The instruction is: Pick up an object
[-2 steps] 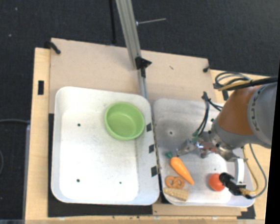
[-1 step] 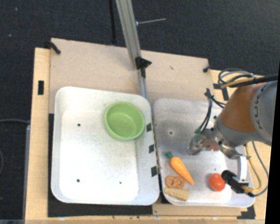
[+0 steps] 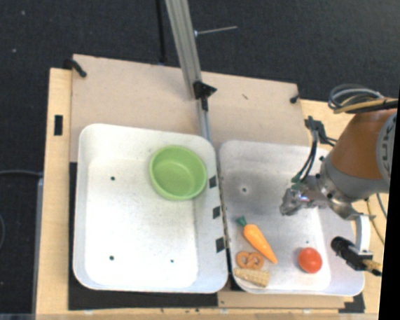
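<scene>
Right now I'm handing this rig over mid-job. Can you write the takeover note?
Gripper: above the right bin, upper middle, nothing seen held; whether it is open or shut is not readable from this view.
Right bin, near its front edge: carrot, tomato, pretzel and a corn piece, all lying on the bin floor.
Left bin: green bowl near the back right.
Done: nothing picked yet.
Left: descend on one object, probably the carrot as the nearest, grasp and lift.
</scene>
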Action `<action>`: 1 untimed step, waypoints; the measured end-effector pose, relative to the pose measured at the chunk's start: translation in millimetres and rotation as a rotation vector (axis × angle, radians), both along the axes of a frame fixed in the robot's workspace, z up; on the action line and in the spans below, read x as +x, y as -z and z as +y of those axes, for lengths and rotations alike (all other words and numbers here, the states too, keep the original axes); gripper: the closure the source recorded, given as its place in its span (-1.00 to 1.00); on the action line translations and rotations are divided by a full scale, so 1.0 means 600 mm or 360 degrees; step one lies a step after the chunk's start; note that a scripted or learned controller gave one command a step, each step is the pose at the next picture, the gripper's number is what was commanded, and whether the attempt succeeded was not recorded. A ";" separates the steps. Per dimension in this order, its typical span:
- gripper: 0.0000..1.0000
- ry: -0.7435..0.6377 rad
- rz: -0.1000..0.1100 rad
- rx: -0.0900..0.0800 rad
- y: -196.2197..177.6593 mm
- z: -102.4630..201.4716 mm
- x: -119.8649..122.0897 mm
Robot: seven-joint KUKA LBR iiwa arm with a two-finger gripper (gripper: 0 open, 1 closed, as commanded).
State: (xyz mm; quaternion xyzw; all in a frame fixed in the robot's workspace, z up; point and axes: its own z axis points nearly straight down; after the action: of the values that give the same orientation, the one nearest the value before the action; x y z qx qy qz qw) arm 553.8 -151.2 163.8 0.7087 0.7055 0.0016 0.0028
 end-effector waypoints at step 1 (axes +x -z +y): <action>1.00 -0.0013 -0.0003 0.0000 -0.087 0.015 0.003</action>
State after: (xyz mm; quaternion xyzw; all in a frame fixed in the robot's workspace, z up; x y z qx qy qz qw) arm 555.5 -142.2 215.9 0.7057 0.7085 0.0022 0.0035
